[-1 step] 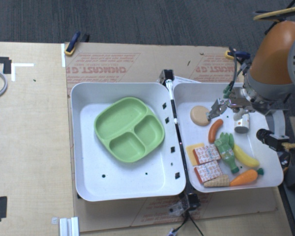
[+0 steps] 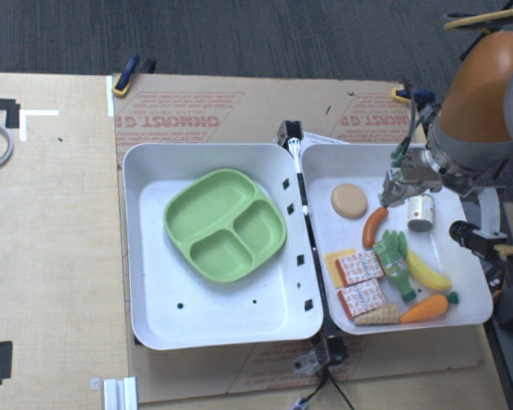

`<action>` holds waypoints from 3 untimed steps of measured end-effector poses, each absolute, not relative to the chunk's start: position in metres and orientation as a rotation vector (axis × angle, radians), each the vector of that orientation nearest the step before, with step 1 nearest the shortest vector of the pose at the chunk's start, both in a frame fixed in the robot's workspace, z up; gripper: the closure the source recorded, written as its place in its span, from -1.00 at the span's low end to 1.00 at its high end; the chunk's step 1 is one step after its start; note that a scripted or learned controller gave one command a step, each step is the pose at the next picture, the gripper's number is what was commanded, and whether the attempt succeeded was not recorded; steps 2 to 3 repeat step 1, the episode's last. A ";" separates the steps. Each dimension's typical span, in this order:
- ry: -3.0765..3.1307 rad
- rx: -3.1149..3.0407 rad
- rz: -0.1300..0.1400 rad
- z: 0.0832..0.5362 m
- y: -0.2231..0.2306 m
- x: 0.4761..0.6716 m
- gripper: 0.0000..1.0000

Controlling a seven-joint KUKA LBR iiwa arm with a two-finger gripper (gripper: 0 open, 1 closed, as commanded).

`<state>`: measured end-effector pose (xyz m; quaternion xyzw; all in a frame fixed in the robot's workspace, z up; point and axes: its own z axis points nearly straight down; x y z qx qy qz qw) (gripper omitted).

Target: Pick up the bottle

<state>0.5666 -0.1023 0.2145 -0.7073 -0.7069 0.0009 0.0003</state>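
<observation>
1. The bench (image 2: 51, 297) carries 2 shallow white bins side by side; the left bin (image 2: 145, 254) holds a green divided plate (image 2: 226, 224) with 3 compartments, lying near the bin's middle.
2. The right bin (image 2: 325, 165) holds the toy food and the bottle.
3. The bottle (image 2: 394, 263) is green and lies on its side near the middle of the right bin, its length running toward the bin's near edge.
4. A banana (image 2: 428, 272) lies just beside the bottle on the side toward the bin's right edge, and a carrot (image 2: 426, 308) lies at the near right corner.
5. A sausage (image 2: 374, 225) lies tilted just beyond the bottle's far end, and a round tan cookie (image 2: 350, 201) sits toward the bin's far edge.
6. 2 red-and-white cracker blocks (image 2: 360, 282) rest on a yellow slice (image 2: 336, 261) between the bottle and the bin's left wall; a waffle-like piece (image 2: 378, 317) lies at the near edge.
7. The hand (image 2: 398, 188) hangs over the far right part of the right bin, above the sausage and apart from the bottle; whether it is released or clenched cannot be told.
8. A small white cylinder (image 2: 420, 213) sits just beside the hand.
</observation>
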 end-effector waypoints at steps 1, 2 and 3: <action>-2.135 -2.303 0.003 0.238 -0.013 0.505 1.00; -2.135 -2.303 0.003 0.238 -0.013 0.505 1.00; -2.135 -2.303 0.003 0.238 -0.013 0.505 1.00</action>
